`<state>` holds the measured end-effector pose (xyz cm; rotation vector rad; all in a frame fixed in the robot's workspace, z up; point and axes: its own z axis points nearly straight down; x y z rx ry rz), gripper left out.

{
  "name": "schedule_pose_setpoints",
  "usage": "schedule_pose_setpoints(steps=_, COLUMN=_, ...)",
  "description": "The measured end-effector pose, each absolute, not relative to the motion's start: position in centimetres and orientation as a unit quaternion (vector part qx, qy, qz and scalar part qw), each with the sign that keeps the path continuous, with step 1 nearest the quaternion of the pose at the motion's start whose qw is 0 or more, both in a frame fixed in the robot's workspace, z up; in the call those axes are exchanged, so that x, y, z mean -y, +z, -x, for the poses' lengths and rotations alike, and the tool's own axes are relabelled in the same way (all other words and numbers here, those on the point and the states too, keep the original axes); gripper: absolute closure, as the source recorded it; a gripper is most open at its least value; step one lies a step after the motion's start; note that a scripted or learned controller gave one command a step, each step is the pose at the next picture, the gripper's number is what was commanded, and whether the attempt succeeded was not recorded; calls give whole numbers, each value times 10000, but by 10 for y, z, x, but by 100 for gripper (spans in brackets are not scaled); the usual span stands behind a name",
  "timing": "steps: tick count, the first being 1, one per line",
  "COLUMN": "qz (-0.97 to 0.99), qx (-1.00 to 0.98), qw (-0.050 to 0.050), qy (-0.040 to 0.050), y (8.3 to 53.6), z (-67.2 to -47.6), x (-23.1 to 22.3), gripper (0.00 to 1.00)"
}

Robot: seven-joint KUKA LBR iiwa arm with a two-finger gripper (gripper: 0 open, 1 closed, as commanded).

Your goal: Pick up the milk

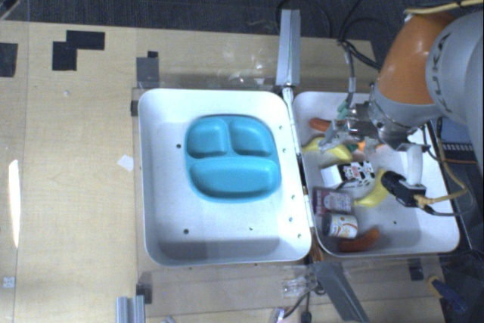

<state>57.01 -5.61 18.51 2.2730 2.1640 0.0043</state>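
Observation:
The milk (356,173) is a small white carton with black cow patches. It lies in the right bin (442,231), near the middle of the pile of food items. My gripper (344,131) hangs over the back left part of that bin, up and to the left of the milk and apart from it. The grey arm with its orange band (412,60) reaches in from the right and hides part of the bin's back.
The left bin (162,238) holds a blue divided plate (231,157). Around the milk lie a yellow banana (373,197), a dark red packet (333,201), a small can (342,225), a brown sausage (360,240) and an orange item (321,124). A black cable (404,189) crosses the bin's right side.

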Motion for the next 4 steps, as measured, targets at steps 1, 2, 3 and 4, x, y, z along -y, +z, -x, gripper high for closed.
schedule_pose_setpoints(steps=1, qz=-7097, qx=-7045, qw=45, qy=36, y=89, z=-578, x=98, gripper=0)
schedule_pose_setpoints(steps=2, qz=-7081, qx=-7060, qw=58, qy=62, y=101, z=-580, x=96, gripper=100)
schedule_pose_setpoints(steps=3, qz=-6639, qx=-7478, qw=25, qy=21, y=186, z=-568, x=67, gripper=100)
schedule_pose_setpoints(steps=4, qz=-6659, qx=-7461, qw=34, qy=23, y=351, z=-579, x=57, gripper=100)
